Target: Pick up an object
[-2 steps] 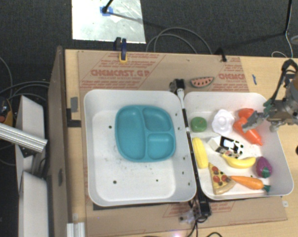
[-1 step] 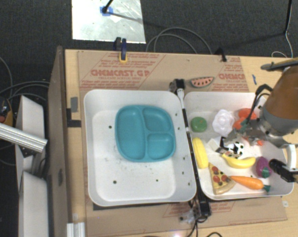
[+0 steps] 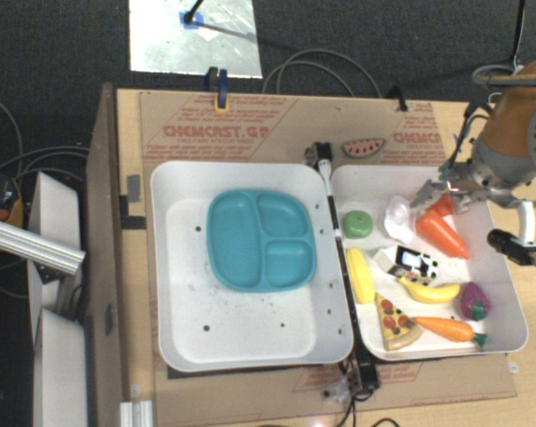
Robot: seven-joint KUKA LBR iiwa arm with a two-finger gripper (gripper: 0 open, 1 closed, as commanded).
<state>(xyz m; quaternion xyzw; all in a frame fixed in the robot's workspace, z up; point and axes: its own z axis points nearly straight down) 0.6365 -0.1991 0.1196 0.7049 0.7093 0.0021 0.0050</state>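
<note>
Pincer (image 3: 447, 188) hovers above orange cone (image 3: 443, 229), white lump (image 3: 398, 215) just beside.

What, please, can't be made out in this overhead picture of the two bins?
- Claw: blurred and small against the orange cone; open or shut, and contact, can't be told.
- Arm: cut off by the right edge.
- Black-and-white item: partly under the banana; what it is stays unclear.
- White lump: too washed out to identify.

Fixed overhead camera; slanted down on both bins (image 3: 174, 265).
</note>
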